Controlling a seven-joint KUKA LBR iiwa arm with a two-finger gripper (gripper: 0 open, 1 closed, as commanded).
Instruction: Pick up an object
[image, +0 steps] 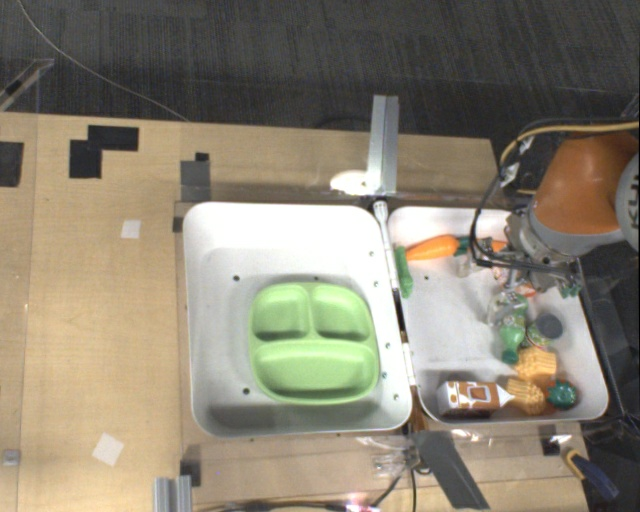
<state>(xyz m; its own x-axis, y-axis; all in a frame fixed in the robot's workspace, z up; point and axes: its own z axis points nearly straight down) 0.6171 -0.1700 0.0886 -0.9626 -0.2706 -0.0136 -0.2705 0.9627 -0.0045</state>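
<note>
— Two white bins (200, 300) on the bench; which has the pickings?
— Right one. Orange plastic carrot (432, 248) lies at its top-left, near the gripper (515, 295); jaw state: cannot tell.
— Handling?
— Probably light, stiff, slick. Grip across the thick middle, away from the taper.

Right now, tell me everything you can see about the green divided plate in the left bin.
The green plate is a pale lime tray that looks like smooth plastic, with rounded corners. It has three compartments: two small ones along the far side and one wide one along the near side. It lies flat, face up, near the middle of the left bin, slightly toward the right wall. Nothing rests in it or touches it besides the bin floor.
</note>
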